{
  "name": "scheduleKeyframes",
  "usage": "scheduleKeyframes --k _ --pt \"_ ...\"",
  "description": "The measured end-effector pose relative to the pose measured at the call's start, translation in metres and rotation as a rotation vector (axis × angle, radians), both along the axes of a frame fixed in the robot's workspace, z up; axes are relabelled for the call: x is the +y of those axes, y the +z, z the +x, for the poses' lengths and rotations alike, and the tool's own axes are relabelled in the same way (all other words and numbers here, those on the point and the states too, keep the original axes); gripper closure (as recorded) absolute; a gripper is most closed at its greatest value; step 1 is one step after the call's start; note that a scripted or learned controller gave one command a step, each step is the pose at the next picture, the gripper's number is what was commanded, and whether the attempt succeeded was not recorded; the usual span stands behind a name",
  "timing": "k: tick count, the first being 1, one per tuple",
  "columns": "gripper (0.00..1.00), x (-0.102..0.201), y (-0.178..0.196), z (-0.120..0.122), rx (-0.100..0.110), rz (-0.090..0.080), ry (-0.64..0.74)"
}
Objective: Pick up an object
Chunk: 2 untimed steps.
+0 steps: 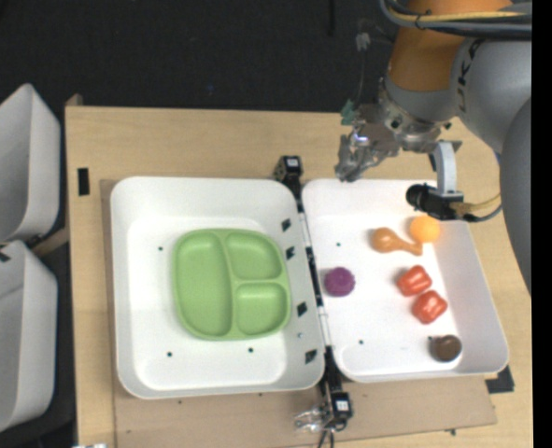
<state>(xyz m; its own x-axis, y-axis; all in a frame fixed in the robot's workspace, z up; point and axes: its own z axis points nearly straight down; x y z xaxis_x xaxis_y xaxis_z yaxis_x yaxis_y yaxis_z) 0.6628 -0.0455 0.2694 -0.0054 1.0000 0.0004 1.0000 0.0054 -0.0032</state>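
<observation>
- small orange ball (425, 229) lies near the right bin's far right side, touching a tan pear-shaped gourd (392, 241) lying flat;
- flat purple round piece (339, 282) sits by the left wall;
- two red chunky pieces (414, 280) (429, 306) lie close together;
- brown round lump (445, 347) rests in the near right corner

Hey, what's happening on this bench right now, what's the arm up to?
A grey and orange robot arm reaches in from the right, its gripper hanging over the far edge of the right bin. Nothing is seen between its fingers. That bin holds small toy foods: an orange ball, an orange gourd-shaped piece, a purple piece, two red pieces and a brown one. The left bin holds a green divided plate. No pick has happened yet.
</observation>
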Motion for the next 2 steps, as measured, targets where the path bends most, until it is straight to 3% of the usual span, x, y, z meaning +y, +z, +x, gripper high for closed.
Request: scheduleKeyframes --k 2 --pt "1.0 0.103 -0.022 0.004 0.001 0.0 0.0"
